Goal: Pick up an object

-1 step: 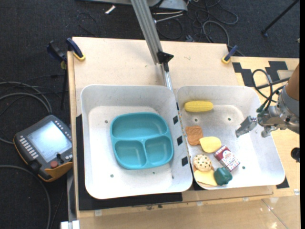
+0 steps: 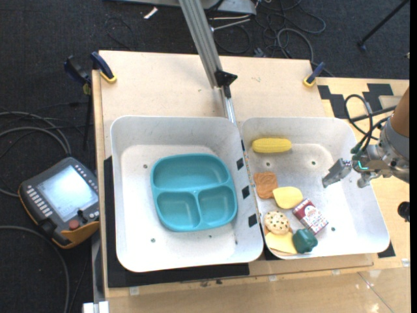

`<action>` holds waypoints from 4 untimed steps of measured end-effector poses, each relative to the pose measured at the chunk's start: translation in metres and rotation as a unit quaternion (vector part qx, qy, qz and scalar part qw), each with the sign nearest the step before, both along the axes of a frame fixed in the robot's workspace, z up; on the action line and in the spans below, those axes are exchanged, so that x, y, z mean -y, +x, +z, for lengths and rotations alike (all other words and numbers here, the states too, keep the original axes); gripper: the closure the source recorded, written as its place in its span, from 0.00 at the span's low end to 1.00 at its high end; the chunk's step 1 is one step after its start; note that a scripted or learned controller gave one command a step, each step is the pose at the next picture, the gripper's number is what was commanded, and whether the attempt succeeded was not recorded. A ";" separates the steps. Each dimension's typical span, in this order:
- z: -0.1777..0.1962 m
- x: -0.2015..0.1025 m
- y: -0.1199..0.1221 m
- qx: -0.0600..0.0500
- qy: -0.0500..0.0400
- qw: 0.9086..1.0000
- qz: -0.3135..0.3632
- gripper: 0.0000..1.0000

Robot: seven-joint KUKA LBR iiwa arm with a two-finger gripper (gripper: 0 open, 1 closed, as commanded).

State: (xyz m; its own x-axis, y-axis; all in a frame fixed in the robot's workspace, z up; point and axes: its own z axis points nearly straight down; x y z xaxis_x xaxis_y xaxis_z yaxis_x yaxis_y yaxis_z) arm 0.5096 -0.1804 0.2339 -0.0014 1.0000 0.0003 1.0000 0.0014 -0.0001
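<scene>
arm [image 2: 399,132]: grey, orange band | wrist: black cables looped | fingers [image 2: 337,173]: grey metal

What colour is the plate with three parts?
Teal blue; the divided plate shows best in the camera view.

Arm [image 2: 399,132] cut off at right edge; jaws' gap indistinct.

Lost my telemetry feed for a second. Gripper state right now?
Gripper: over the right bin, nothing seen between its fingers; open or shut cannot be told.
</scene>
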 end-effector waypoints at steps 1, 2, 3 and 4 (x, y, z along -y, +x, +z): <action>-0.062 0.005 -0.005 -0.003 0.001 1.000 -0.001 0.00; -0.122 0.010 0.000 -0.001 0.000 1.000 -0.001 0.00; -0.134 0.009 0.003 0.002 0.002 1.000 0.000 0.00; -0.122 0.010 0.005 0.006 0.000 1.000 0.000 1.00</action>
